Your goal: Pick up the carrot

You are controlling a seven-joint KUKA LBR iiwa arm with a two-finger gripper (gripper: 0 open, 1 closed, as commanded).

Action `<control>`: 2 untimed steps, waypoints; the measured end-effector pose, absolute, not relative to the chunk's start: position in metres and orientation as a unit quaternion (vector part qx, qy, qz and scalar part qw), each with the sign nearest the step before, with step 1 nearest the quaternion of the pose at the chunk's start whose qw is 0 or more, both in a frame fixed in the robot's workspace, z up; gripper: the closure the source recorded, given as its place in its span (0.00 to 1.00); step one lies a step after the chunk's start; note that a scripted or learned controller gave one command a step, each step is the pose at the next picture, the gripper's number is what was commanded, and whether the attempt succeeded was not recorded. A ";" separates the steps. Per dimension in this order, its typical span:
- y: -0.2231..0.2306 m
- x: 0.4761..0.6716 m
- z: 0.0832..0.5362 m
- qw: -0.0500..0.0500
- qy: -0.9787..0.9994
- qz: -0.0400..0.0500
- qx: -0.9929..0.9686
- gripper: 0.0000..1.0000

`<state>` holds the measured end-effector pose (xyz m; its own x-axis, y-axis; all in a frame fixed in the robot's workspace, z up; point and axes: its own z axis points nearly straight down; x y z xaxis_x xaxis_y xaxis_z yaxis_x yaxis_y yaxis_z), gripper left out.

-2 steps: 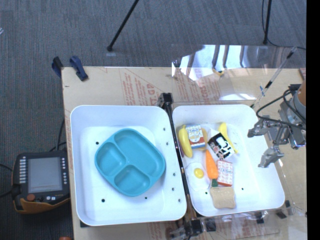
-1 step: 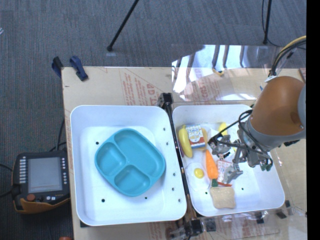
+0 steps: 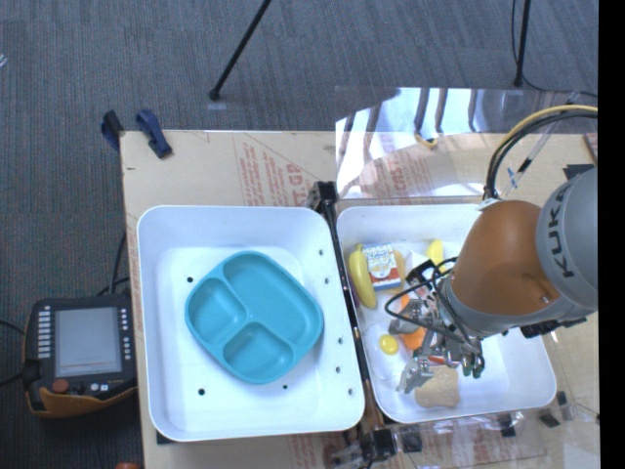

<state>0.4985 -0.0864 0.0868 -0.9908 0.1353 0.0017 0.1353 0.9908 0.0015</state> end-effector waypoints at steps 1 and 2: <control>-0.086 0.502 0.099 -0.004 -0.998 0.000 -0.066 1.00; -0.087 0.547 0.096 -0.007 -0.974 -0.001 -0.225 1.00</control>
